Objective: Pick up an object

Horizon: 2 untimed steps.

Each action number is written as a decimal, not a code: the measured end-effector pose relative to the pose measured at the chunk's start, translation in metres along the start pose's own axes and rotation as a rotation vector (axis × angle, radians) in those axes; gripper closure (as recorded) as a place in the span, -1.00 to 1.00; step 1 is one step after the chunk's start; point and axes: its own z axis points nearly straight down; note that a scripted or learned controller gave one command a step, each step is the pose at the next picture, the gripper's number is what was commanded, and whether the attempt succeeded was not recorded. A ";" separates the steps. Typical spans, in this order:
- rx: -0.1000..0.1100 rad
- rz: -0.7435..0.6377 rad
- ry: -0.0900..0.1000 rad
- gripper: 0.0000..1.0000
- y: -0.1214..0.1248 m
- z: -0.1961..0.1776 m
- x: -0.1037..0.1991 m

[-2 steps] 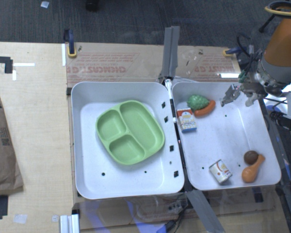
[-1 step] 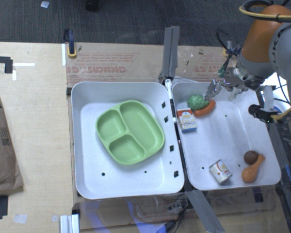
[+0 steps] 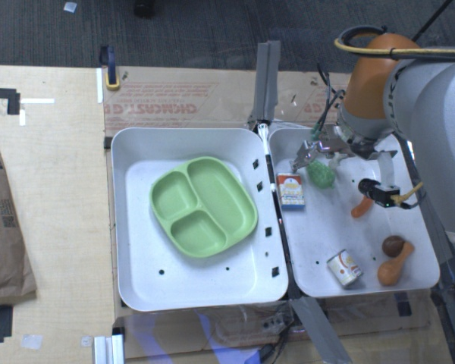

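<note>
down over the far end of the right bin (image 3: pixel 432 268), with the gripper (image 3: pixel 312 158) low above the white floor. impossible to tell whether clenched or released, hidden under the wrist from this angle. just beside the gripper on its near side, a green knobbly lump (image 3: pixel 321 176), close enough to be touching, though not seen to be grasped or lifted. a little further to the near side and toward the camera's left of the gripper, a small red, white and blue carton (image 3: pixel 290 190) against the bin's left wall. on the gripper's other side, near but apart, a short orange stick-like piece (image 3: pixel 360 208). well apart from the gripper toward the near edge, a small tipped can (image 3: pixel 344 268), and beyond that an orange gourd-shaped toy (image 3: pixel 391 270) touching a brown ball (image 3: pixel 393 245). far off to the camera's left of the gripper, past the divider, the left bin (image 3: pixel 133 233) with a green divided plate (image 3: pixel 203 205) lying flat near its middle.
</note>
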 end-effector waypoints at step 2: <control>0.005 0.033 0.000 1.00 0.004 -0.098 0.052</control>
